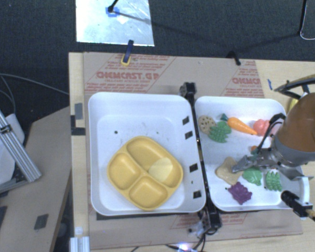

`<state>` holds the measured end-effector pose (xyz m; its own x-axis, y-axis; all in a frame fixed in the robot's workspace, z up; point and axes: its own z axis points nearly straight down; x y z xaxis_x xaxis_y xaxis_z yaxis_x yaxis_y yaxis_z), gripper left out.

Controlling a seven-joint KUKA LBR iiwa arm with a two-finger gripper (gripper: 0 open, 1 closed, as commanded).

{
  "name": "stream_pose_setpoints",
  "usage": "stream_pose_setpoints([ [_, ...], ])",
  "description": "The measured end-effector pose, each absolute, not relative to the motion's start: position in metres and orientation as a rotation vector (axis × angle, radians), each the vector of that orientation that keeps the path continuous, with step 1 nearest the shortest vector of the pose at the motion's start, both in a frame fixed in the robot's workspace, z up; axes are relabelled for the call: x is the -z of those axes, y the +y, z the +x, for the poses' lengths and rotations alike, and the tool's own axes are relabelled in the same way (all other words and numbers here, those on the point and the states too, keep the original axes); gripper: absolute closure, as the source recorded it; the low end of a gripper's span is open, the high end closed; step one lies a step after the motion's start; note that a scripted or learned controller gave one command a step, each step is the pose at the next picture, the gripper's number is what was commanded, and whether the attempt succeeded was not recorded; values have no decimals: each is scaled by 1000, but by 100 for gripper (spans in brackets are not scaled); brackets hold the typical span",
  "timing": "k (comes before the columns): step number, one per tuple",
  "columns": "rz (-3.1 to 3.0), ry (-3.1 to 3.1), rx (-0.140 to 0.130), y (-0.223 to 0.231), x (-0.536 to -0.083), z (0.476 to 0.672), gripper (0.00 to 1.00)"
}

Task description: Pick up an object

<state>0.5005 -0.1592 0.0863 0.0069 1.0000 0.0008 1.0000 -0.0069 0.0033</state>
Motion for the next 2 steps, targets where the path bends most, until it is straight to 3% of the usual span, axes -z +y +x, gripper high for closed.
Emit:
stream_pose_setpoints([
  [1, 2213, 2224, -5, -168, -87, 537, 0],
  [2, 2218, 2215, -8, -140, -87, 488, 0],
])
